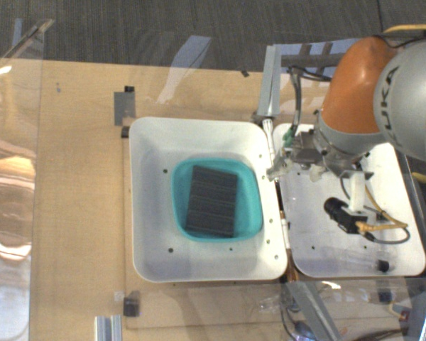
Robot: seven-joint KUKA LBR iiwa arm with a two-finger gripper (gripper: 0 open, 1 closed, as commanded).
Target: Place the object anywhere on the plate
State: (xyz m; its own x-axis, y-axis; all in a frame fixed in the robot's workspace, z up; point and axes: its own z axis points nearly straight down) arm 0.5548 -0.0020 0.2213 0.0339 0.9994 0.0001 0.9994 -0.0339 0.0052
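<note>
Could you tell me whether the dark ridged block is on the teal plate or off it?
On it: the dark block lies flat within the teal plate, teal rim showing all around.

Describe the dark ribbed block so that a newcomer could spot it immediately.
Find the left white plastic bin. In its middle sits a teal square plate, and the dark grey ribbed rectangular block lies flat on it, the bin's lone dark thing.

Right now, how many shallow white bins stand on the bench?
2. The left shallow white bin holds a teal square plate with a dark ribbed rectangular block on it. The right shallow white bin lies under the grey and orange arm.
</note>
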